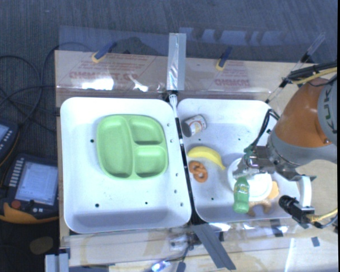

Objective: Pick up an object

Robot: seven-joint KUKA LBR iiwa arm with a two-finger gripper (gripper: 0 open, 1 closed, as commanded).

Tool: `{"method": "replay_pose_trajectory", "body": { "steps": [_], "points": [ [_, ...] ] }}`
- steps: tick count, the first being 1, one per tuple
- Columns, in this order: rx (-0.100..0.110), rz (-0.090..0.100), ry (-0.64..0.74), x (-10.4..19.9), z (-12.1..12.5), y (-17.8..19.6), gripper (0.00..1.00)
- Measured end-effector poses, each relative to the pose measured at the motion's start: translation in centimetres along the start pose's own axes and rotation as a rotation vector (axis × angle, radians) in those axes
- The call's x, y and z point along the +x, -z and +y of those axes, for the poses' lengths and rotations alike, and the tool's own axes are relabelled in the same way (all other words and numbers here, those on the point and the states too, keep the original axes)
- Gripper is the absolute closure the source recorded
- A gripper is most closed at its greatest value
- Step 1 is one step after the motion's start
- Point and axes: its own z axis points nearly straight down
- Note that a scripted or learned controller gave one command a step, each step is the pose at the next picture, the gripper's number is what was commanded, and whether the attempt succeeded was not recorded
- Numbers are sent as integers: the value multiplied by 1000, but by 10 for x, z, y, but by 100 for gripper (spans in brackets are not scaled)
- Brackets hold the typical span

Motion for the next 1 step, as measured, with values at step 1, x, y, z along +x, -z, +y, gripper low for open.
{"method": "replay_pose_trajectory", "body": {
  "steps": [1],
  "points": [
    [-1,-2,-66,24,52,56,100]
  ]
}}
